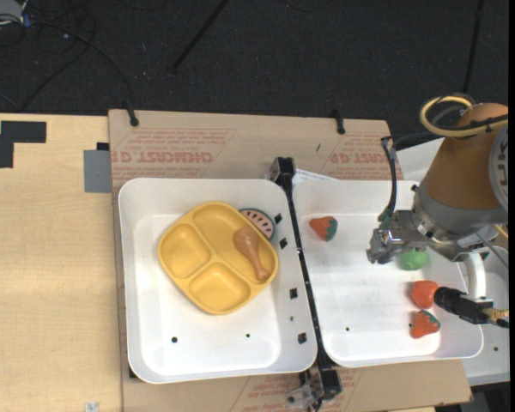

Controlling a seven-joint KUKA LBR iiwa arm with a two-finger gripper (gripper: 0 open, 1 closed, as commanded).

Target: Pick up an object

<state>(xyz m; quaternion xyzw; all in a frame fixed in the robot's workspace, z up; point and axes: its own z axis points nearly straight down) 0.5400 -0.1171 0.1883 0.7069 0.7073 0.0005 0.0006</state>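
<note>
Cardboard sheet under two white bins, wooden bench, dark floor

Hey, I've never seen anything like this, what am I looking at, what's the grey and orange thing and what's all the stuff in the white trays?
It is one camera looking down on a bench. The grey and orange thing is a robot arm reaching in from the right. Its gripper sits low in the right bin, beside a green object. That bin also has strawberry toys and an orange piece. The left bin holds a yellow divided plate with a toy drumstick.
</note>
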